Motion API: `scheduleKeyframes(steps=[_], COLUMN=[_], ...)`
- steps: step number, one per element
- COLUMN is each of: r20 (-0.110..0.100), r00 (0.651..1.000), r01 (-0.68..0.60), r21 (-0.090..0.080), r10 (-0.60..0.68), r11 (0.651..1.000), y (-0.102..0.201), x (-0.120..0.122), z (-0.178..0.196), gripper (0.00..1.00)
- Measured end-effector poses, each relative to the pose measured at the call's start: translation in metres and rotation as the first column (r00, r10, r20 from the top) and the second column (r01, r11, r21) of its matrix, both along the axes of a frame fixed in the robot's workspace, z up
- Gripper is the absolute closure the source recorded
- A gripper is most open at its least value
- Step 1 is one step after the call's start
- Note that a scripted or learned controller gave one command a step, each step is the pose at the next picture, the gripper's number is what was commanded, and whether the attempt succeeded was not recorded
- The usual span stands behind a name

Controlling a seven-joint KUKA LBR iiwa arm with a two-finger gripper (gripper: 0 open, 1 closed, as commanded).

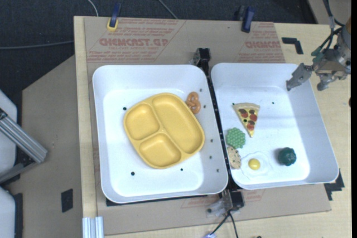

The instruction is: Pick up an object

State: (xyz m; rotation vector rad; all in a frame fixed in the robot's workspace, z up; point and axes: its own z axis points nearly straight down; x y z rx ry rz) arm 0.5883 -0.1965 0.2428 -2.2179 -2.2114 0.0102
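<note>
The task is judged to be at its beginning, since no object is seen lifted. The two-finger gripper [310, 79] is seen at the far right corner of the right white bin [312, 120], above the rim, and its two fingers are seen spread apart with nothing between them.

All the candidate objects are lying in the bins. In the right bin, a toy pizza slice with red dots [247, 116] is placed near the middle of the left part. Below it, close to the left wall, a round green toy piece [235, 137] is found, and a small beige cookie-like piece [234, 158] is lying just beside it, toward the near edge. A toy fried egg with a yellow yolk [255, 164] is resting near the near edge, and a dark green rounded object [286, 156] is set to its right.

In the left white bin [106, 120], a yellow plastic plate with three compartments [163, 130] is lying in the middle, and a small brown pretzel-shaped piece [193, 102] is touching its far right rim.

What remains is everything: one object must be chosen, the gripper must be lowered over it, closed on it and raised.
</note>
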Motion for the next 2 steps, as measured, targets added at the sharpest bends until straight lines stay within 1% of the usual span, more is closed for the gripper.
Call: scheduleKeyframes(steps=[1,2], r20=[0.012,0.005], r00=[1.000,1.000], r01=[-0.003,-0.003], r21=[-0.003,0.000], r10=[0.003,0.003], r11=[1.000,1.000], y=[0.000,0.003], x=[0.003,0.008], z=[0.007,-0.055], gripper=[0.00,0.00])
